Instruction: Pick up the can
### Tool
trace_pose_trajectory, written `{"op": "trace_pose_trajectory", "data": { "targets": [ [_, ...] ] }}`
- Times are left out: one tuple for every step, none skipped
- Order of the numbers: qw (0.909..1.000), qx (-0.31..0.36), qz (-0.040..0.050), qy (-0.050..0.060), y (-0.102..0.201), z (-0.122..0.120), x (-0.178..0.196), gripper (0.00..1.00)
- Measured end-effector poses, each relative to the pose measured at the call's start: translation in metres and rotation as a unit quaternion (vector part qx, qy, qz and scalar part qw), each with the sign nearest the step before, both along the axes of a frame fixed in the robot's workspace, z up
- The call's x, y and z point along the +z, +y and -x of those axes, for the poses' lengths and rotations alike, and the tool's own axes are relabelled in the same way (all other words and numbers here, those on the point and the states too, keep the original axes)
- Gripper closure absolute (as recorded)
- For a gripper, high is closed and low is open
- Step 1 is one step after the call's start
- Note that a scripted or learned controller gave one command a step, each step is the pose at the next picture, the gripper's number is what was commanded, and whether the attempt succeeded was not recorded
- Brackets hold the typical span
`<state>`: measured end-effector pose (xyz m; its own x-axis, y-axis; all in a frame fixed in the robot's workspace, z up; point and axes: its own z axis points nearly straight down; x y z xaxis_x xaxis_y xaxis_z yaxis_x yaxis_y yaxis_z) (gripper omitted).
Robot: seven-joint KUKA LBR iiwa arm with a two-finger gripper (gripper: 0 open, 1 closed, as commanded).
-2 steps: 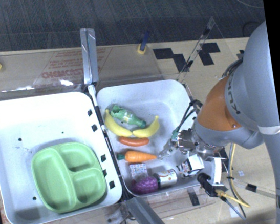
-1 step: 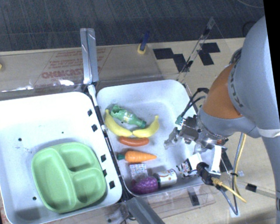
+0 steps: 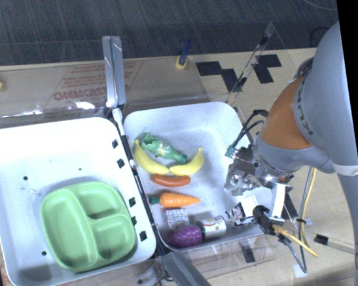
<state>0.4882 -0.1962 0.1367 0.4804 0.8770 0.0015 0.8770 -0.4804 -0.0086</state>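
One fixed camera above the tabletop [image 3: 39, 86], angled down, mid-range, taking in both bins [image 3: 8, 150]; arm [image 3: 321, 119] enters from right.

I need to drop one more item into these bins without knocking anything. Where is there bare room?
Left bin: bare floor above and left of the green divided plate. Right bin: a bare strip between the banana and the gripper. Crowded: its left side, from the banana past the carrot to the can.
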Motion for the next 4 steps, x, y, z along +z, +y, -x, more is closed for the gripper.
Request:
{"op": "trace_pose_trajectory", "data": {
  "targets": [
    [1.0,0.0,-0.0001,0.0,0.0,0.0,0.0,0.0],
    [0.9965,-0.083,0.0014,-0.001,0.004,0.012,-0.029,0.0],
    [0.9814,-0.192,0.0024,0.0,0.06,-0.001,-0.019,0.0],
    [0.9897,-0.143,0.0021,-0.002,-0.002,0.011,0.12,0.0]
  ]
}}
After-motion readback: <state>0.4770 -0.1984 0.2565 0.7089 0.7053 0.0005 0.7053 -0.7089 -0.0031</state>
